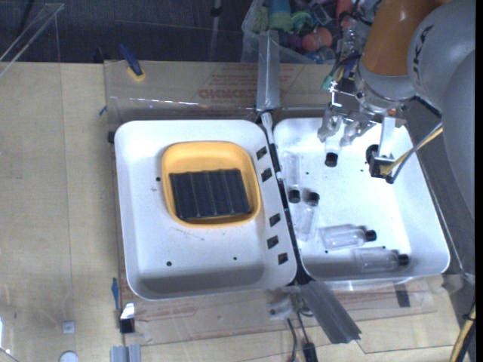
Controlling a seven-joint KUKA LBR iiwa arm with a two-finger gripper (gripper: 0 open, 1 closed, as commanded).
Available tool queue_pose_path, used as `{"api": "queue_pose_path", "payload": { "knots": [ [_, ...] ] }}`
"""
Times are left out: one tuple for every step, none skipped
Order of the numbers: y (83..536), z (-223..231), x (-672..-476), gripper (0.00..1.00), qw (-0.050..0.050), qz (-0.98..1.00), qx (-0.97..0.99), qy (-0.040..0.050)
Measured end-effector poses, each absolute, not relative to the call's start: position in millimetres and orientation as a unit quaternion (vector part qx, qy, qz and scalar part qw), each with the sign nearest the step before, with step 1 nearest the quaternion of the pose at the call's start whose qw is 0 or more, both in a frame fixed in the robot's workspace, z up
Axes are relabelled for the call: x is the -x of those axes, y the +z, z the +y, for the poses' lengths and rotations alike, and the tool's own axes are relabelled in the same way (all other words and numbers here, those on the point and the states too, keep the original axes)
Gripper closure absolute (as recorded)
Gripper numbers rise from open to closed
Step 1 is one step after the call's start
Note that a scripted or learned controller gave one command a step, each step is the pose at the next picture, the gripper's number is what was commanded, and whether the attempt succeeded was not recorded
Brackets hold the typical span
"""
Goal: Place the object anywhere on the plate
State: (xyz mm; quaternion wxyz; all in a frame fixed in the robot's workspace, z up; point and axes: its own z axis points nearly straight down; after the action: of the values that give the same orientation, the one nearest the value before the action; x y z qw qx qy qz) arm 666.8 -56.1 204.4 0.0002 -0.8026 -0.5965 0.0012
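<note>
A yellow plate (pixel 172 159) sits in the left bin (pixel 136 202). A dark ribbed rectangular object (pixel 209 193) lies flat on it, covering most of its middle. My gripper (pixel 337 133) hangs over the back of the right bin (pixel 423 225), well to the right of the plate. Its two silver fingers (pixel 324 131) stand apart, open, with nothing between them. A small black cap (pixel 330 158) lies on the bin floor just below them.
Several clear bottles with black caps lie in the right bin: one (pixel 290 168) along the divider, one (pixel 343 237) at the front middle, one (pixel 376 261) near the front wall. A box of colourful toys (pixel 302 13) stands behind the bins.
</note>
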Motion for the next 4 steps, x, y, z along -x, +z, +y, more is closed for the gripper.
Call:
{"api": "queue_pose_path", "payload": {
  "knots": [
    [186, -44, -665.3, 1.00, 0.002, -0.712, 0.703, 0.0007],
    [184, -22, -627.2, 1.00, 0.002, -0.804, 0.595, 0.0004],
    [185, -22, -627.2, 0.00, 0.001, -0.804, 0.595, 0.0003],
    [198, -79, -579.7, 0.00, 0.001, -0.807, 0.590, 0.0000]
  ]
}}
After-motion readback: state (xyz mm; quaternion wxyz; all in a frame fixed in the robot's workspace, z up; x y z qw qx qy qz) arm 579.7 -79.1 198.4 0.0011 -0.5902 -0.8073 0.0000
